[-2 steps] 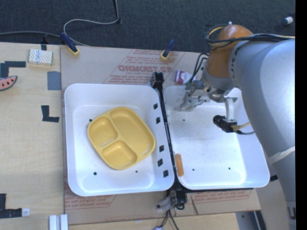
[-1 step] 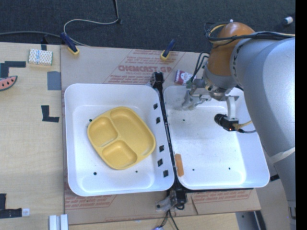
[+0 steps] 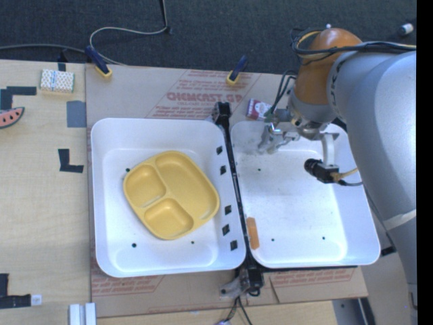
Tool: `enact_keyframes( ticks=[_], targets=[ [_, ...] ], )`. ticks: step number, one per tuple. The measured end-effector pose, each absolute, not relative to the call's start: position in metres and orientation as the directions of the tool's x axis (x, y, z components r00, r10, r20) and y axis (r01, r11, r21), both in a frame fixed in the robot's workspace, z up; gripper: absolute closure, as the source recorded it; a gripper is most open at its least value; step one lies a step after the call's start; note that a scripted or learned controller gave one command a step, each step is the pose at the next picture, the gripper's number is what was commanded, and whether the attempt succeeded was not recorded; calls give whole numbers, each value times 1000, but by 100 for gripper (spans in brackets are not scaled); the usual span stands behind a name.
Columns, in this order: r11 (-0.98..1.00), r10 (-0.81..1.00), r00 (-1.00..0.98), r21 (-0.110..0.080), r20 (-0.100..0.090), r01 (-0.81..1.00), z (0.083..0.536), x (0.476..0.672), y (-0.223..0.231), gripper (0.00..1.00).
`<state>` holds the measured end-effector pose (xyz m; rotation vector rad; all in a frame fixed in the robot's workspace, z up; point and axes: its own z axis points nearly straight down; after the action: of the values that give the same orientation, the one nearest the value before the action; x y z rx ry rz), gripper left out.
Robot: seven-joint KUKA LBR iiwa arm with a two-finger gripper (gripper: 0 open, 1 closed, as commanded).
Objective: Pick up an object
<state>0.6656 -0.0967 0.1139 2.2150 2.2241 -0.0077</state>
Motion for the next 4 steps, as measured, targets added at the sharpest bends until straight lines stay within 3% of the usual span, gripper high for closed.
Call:
enact_keyframes(
  ticks=[1,2,3,4],
  targets=[
    [5,1000,-5,-2,-6,1000,123,666,-96,100],
    [5,1000,-5,-3,-6,1000,123,665,-96,0],
    [2,1000,-2,0,-2,1000,85,666,-95,0],
    [3,1000,-3,1,-3,1000,95,667,-94,100]
  ],
)
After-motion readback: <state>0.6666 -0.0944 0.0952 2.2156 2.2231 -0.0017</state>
